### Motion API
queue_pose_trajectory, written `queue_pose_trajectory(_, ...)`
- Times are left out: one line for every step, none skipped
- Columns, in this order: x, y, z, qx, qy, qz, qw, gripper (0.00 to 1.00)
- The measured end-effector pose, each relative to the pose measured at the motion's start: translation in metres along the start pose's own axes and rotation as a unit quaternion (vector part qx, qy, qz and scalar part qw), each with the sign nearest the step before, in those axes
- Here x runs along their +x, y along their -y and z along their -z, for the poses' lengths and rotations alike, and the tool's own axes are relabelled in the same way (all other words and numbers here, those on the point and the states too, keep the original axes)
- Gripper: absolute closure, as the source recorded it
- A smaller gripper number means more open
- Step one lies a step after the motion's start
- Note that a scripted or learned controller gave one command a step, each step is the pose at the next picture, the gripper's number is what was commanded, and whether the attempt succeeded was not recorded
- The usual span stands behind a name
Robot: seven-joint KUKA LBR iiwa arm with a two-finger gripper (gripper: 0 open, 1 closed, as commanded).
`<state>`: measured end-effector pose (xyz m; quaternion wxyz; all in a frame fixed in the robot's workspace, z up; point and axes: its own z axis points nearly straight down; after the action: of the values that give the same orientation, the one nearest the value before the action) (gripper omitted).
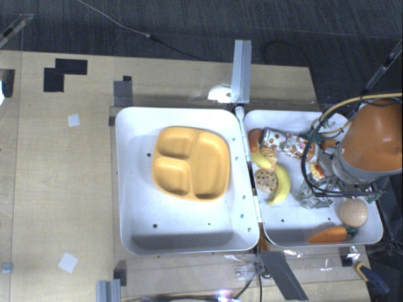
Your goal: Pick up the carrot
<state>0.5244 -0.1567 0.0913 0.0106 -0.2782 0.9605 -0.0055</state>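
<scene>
So the carrot point(329, 234) is lying flat along the bottom wall of the right bin point(378, 231), down around 5 o'clock in that bin, green end pointing right and almost touching a round tan ball point(353, 212) sitting at its 1 o'clock. The gripper point(319, 194) is hanging over the middle-right of the same bin, up at roughly 12 o'clock from the carrot, and honestly I can't tell what state it's in because the wrist and a mess of cables cover it from above; nothing looks to be held in it. Biggest worry I'd guess: the carrot is jammed right by the bin wall, so coming straight down could clip the rim or just pinch air. Second, that ball is so close the gripper could knock it or grab it instead. Also the carrot is skinny and tapered, so a grab near the tip might squirt it out sideways. The banana point(280, 184), the cookie point(266, 180) and the printed packet point(286, 144) are over at 9 to 11 o'clock, well apart, so probably no trouble there. The left bin point(135, 231) has a yellow divided plate point(191, 163) and isn't in play.
</scene>
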Motion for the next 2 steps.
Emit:
queue_pose_trajectory(0.03,0.027,-0.001,-0.002,-0.001,0.11,0.994,1.0)
queue_pose_trajectory(-0.01,0.0,-0.001,-0.004,-0.001,0.348,0.9377,1.0)
